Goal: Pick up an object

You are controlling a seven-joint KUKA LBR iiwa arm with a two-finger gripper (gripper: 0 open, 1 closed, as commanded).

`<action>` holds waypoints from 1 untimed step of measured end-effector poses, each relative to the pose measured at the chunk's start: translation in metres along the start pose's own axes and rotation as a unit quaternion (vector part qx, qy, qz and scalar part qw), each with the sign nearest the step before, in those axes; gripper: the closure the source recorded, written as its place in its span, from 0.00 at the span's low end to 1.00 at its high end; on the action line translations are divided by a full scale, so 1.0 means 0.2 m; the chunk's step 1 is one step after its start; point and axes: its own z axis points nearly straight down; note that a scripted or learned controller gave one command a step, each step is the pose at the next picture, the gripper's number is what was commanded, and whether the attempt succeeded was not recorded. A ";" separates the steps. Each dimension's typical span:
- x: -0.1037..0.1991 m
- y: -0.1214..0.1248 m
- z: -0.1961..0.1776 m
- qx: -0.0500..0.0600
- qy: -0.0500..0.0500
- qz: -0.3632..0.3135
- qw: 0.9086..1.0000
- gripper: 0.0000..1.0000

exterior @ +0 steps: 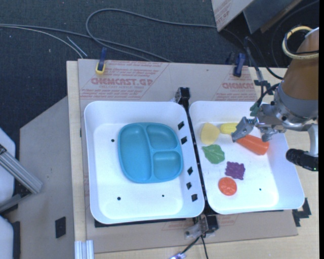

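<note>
We read red print on the brown board (152, 76) under the bins — "CHEMCAST GP" at left | repeated at right, partly hidden | print on the cardboard box (228, 12) at top — unreadable

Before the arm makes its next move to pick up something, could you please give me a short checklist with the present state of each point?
1. Gripper is over the right bin: ok.
2. Orange carrot lies right beside the gripper: ok.
3. An object is seen between the fingers: not ok, none visible.
4. Fingers open or shut: cannot tell.
5. Yellow piece, green leaf, purple grapes and orange tomato lie apart from the carrot: ok.
6. Blue divided plate sits in the left bin, away from the arm: ok.
</note>
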 end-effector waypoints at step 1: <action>0.00 0.01 -0.03 -0.006 -0.001 -0.001 1.000 0.00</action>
